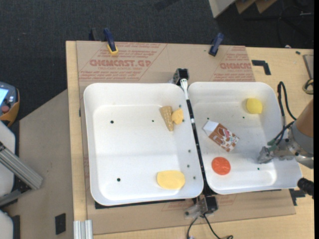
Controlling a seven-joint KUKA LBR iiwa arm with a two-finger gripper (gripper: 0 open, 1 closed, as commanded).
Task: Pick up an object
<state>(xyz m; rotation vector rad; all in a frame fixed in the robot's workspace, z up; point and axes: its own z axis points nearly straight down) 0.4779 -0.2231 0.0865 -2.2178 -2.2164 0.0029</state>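
A brown paper-covered bench (149, 59) bears two white bins, left (94, 148) and right (269, 180), side by side.

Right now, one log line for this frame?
gripper low in right bin, near right wall | holding nothing seen | nearest: orange ball, carton | left bin: three yellow items

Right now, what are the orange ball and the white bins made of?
The orange ball looks like smooth plastic or rubber, with a slight sheen; I can't tell which. The white bins look like thin moulded plastic, glossy, with rounded corners and rims.
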